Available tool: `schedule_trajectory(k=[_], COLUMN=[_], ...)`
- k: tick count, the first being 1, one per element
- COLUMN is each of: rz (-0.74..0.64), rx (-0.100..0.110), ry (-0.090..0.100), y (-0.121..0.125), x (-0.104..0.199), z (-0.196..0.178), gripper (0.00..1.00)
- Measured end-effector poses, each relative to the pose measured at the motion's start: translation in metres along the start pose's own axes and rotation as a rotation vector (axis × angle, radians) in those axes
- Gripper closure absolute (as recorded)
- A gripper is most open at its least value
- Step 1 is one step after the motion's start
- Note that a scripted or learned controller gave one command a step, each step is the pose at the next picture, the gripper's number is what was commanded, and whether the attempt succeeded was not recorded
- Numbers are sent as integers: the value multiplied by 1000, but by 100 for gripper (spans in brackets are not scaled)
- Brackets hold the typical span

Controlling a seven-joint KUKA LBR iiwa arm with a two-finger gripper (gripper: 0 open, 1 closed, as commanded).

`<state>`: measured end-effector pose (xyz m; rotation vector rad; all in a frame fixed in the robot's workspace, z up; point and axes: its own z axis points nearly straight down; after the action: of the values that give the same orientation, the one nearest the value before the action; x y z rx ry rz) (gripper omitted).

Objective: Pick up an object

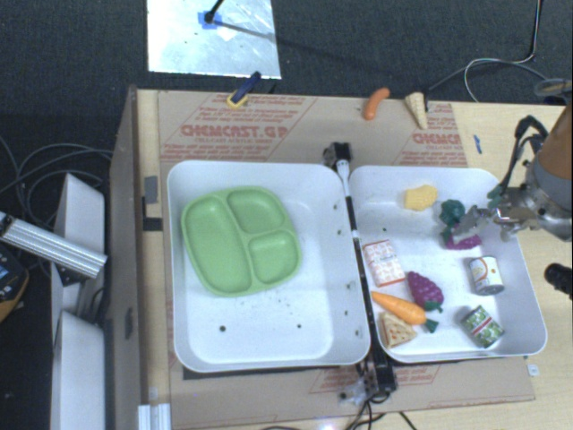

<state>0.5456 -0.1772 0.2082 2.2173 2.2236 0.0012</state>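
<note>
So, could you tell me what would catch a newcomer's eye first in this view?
Most likely the pale green divided plate, lying alone in the left bin. Next, the toy food scattered in the right bin: a carrot, a purple grape bunch and two small cans. The gripper reaches in at that bin's right rim, near a dark green toy.

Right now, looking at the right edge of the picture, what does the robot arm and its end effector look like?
The grey KUKA arm enters at the right edge, a rounded grey body with an orange patch at its top. Dark cables loop along its near side. Its end effector is a small metallic silver assembly with short pale fingers, blurred at this size. No lettering or markings can be made out on it.
</note>
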Motion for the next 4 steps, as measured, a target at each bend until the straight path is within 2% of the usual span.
schedule_trajectory(k=[1, 2, 3, 4], rz=[1, -1, -2, 0], rx=[0, -3, -1, -5], ry=[0, 0, 0, -2], y=[-35, 46, 123, 124], x=[25, 32, 42, -6], z=[124, 96, 124, 42], gripper=[0, 0, 0, 0])
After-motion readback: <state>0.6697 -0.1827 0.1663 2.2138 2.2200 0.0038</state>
